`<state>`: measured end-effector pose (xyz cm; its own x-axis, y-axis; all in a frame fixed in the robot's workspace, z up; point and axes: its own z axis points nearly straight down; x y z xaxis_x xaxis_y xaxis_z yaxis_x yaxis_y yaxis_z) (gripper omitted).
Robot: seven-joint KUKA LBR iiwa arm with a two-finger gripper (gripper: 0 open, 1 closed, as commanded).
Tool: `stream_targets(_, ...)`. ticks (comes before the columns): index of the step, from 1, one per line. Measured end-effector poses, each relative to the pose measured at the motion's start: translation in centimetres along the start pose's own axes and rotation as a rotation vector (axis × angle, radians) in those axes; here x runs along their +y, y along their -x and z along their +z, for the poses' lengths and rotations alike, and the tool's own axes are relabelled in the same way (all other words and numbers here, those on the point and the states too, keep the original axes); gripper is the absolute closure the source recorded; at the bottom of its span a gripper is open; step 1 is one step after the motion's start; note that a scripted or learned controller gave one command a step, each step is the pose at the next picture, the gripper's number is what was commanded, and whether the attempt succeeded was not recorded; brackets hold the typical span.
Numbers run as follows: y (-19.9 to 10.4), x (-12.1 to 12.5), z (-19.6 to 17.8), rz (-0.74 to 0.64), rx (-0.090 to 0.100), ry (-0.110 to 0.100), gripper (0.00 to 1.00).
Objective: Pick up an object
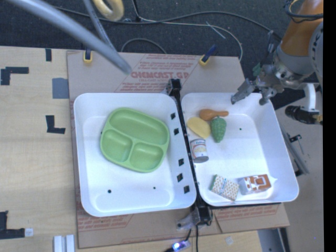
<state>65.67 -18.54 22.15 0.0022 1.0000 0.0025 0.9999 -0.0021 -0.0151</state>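
Packets: two small packets (241, 186) lie flat at 6 o'clock of the right bin (283, 156), touching; hard to pinch.
Can: small can (199, 150) at 9 o'clock, close to the wall.
Food cluster: yellow piece (198, 127), green piece (218, 129) and orange piece (212, 113) touch at 10 o'clock; the green one is the best target.
Gripper: gripper (251, 92) hovers at 12 o'clock over the rim, its fingers spread and holding nothing; it should descend straight.

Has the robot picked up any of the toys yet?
Not yet. Nothing looks done: the carrot, yellow piece, green veggie, small can and two packets all lie in the right bin. The end effector hovers at that bin's far rim, holding nothing. Left to do: come down, grab one and lift it.
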Motion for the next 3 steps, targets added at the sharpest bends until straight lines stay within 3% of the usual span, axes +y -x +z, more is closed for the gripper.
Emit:
stream_targets(1, -0.1, 0.3, -0.9, -0.004, -0.003, 0.014, 0.0)
stream_targets(3, 0.5, -0.4, 10.0, -0.003, -0.002, 0.008, 0.0)
